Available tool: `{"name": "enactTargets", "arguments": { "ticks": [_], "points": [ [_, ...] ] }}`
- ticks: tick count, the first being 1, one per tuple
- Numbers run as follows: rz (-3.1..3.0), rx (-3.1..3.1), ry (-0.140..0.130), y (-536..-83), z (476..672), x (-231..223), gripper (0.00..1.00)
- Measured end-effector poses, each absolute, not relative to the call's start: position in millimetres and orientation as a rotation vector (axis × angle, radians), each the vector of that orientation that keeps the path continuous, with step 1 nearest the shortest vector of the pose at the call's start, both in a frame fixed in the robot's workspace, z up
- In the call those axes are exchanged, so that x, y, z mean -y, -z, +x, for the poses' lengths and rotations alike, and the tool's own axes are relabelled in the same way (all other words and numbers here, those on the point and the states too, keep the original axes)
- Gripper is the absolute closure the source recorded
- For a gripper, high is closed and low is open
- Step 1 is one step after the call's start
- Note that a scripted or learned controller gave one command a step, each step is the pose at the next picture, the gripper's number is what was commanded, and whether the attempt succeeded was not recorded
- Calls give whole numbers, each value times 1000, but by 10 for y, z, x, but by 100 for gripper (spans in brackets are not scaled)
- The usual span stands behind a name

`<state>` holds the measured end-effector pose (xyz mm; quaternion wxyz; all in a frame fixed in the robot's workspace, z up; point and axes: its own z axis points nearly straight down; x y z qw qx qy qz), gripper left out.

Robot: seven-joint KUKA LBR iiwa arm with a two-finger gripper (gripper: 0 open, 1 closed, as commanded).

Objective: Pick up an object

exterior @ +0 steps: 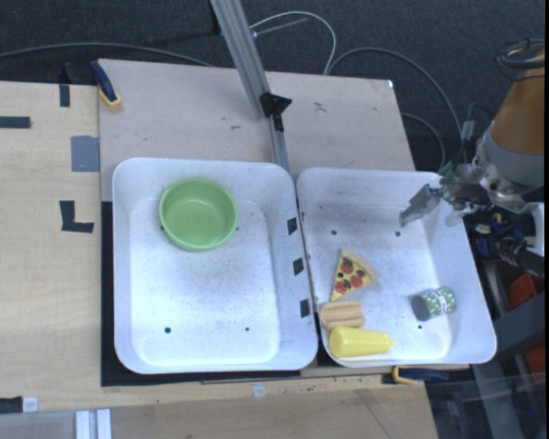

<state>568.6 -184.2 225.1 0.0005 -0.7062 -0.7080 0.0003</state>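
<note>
The right bin holds a toy pizza slice, a small hot dog bun, a yellow bottle lying at the front rim, and a small green-labelled can lying on its side. My gripper hangs over the right bin's back right corner, well above and behind the can. It is open, with one grey finger splayed out to the left and nothing between the fingers.
A green bowl sits in the back of the left bin. A slanted metal pole rises behind the bins. Cables run across the dark floor behind the bench.
</note>
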Motion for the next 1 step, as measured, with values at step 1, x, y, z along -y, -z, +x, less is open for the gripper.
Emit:
{"name": "enactTargets", "arguments": {
  "ticks": [1],
  "points": [
    [-2218,2223,-1,-2251,5686,1842,0]
  ]
}}
